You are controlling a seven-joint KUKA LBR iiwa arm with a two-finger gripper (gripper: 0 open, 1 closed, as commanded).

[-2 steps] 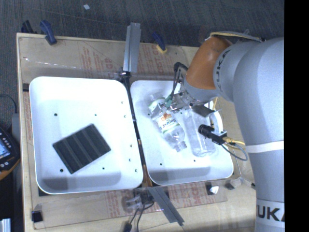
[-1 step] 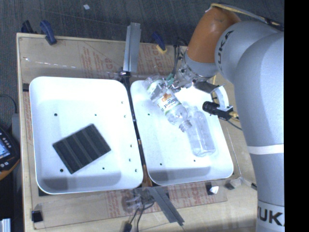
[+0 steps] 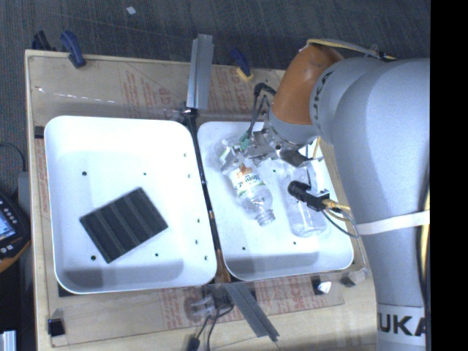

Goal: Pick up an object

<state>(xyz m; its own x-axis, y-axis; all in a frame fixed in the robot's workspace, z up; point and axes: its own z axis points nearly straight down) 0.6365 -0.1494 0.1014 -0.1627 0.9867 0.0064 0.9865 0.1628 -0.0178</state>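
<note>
While tool [image 3: 252,146] grip cannot be told, clear bottle [image 3: 252,190] lies in right bin [image 3: 281,268], long axis diagonal, cap toward lower right.

a dark grey carpet [image 3: 131,13] fills the top of the view, with a small pale scrap [image 3: 131,10] lying on it. below it sits a light wooden bench [image 3: 110,75], its top printed with faint red lettering. blue clamps [image 3: 73,48] grip the bench's far edge, one more [image 3: 240,61] further right. a grey metal bar [image 3: 198,72] runs from the far edge toward the middle, and another bar [image 3: 252,314] lies slanted at the near edge. at the left edge a black device with a lit screen [image 3: 9,225] rests on an orange-brown surface. light is even and soft.
</note>
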